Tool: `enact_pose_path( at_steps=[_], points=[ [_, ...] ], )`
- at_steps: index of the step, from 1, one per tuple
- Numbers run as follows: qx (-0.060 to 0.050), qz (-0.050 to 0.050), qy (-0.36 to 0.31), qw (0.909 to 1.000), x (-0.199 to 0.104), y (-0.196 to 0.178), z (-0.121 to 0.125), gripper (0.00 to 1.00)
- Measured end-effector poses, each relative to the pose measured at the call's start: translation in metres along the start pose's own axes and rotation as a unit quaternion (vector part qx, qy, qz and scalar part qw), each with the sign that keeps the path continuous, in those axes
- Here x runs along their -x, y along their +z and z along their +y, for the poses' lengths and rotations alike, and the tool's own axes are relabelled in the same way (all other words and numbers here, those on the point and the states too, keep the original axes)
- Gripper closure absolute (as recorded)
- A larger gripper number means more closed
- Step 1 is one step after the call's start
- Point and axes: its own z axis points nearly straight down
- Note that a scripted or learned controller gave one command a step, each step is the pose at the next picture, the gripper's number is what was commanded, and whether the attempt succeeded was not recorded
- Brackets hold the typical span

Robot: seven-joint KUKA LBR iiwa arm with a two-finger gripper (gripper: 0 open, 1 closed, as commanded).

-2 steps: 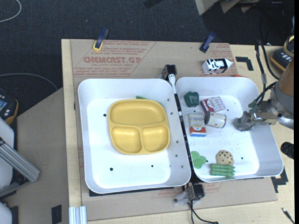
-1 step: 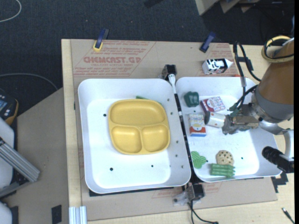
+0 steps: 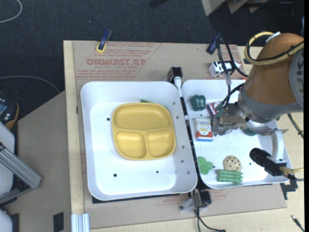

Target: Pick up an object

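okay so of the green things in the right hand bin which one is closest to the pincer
The dark green lump at the bin's far left corner. It lies just beyond the pincer, while the bright green piece and the green bundle sit at the near edge.

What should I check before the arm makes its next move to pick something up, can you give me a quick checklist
1. Gripper is over the right bin: ok.
2. Target close by: small carton lies just beside the gripper: ok.
3. Something held between the fingers: cannot tell.
4. Neighbours clear of the carton: dark green item sits apart: ok.
5. Cookie and green beans out of the way, near the front edge: ok.
6. Yellow divided plate in left bin, not involved: ok.
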Motion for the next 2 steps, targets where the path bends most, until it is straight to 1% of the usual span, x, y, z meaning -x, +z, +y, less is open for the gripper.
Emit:
enact_pose_path(
  at_steps=[1, 2],
  points=[
    [-0.002, 0.000, 0.003, 1.0000, -0.0113, 0.0032, -0.0022, 1.00],
    [0.000, -0.001, 0.003, 1.0000, -0.0174, 0.0011, 0.0073, 1.00]
  ],
)
